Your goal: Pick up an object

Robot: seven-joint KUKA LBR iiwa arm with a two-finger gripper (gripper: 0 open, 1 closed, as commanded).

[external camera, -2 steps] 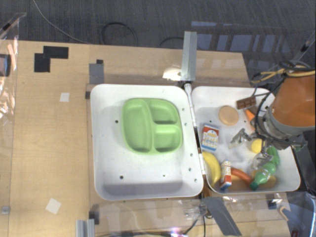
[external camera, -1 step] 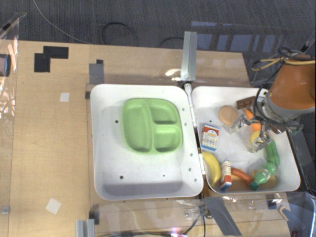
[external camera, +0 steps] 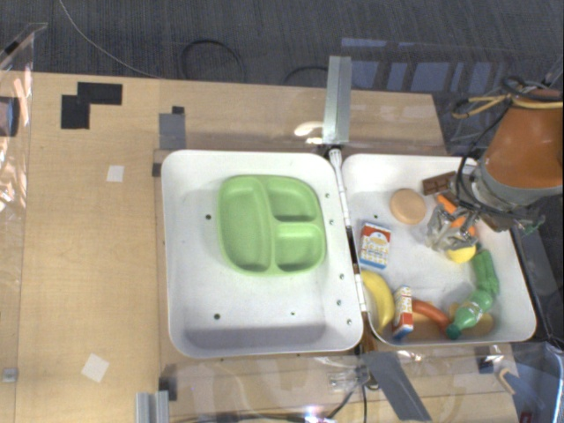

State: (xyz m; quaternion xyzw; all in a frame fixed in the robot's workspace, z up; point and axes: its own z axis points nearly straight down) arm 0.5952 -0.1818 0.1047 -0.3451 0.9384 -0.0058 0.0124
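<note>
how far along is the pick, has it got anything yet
Done: the arm has reached over the right bin, with the gripper low among the items. In hand: it sits right at the yellow item, beside the round tan item, but nothing shows between its fingers. Left: grasp and lift. The banana, carton and green bottle lie untouched; the green tray sits in the left bin.

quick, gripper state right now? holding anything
Gripper: low in the right bin, just above a small yellow object; nothing can be seen held, and its state cannot be told.
</note>
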